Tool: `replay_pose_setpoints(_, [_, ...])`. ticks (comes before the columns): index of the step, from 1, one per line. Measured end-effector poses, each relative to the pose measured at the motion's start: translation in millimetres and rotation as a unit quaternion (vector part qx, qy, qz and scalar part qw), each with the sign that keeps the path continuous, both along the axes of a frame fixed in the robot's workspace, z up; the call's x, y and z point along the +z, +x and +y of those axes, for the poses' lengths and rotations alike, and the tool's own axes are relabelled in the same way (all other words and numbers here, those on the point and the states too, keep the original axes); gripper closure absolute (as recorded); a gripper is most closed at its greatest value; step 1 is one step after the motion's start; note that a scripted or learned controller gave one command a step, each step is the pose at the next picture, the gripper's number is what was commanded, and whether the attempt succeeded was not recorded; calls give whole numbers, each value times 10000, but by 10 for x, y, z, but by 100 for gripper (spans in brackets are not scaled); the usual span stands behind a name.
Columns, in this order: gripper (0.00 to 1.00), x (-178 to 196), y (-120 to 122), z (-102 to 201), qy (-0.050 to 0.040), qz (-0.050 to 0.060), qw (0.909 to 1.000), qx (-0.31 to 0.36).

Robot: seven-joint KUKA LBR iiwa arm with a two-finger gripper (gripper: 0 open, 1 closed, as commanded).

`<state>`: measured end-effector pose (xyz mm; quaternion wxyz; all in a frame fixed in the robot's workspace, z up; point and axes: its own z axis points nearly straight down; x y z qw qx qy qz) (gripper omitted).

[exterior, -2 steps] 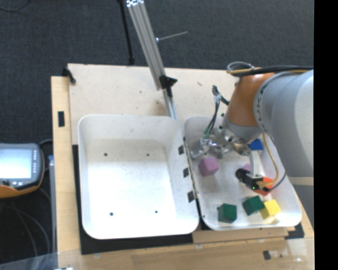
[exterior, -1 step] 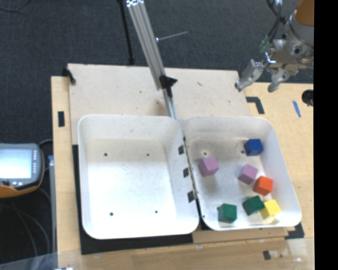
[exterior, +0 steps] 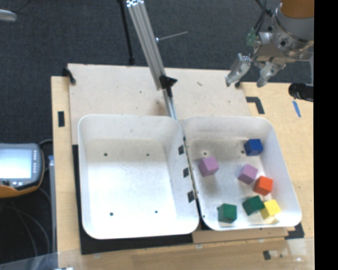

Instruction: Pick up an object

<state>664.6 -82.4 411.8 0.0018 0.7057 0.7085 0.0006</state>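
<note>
From the camera view, the gripper [exterior: 248,78] hangs above the bare bench [exterior: 116,89] beyond the far edge of the right bin [exterior: 264,125], near that bin's far right corner. Its two fingers are spread apart with nothing between them. So every candidate lies on the near side of it, down inside the right bin, and the coming move would have to carry the gripper toward the near edge and downward.

Nearest to it is the blue cube [exterior: 253,147], close to the bin's far right corner and standing apart from the others; it looks the easiest reach. Further in, a purple cube [exterior: 208,165] sits toward the bin's left wall, also with free space around it. A second purple cube [exterior: 247,173] sits just beside an orange cube [exterior: 263,185] by the right wall; these two look touching or nearly so. Along the near edge lie a green cube [exterior: 227,212], a second green cube [exterior: 253,204] and a yellow cube [exterior: 271,209], the last two pressed together in the near right corner. All are cubes, so no long axis matters; what matters is room for the fingers at the sides.

The arm [exterior: 296,16] comes in from the upper right, wrist pointing roughly downward, high above the bench. The left bin [exterior: 84,158] holds no cubes.
</note>
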Motion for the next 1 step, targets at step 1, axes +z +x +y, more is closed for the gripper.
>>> replay_pose_setpoints(1, [0, 287, 42, 294, 0, -12, 10000, 0])
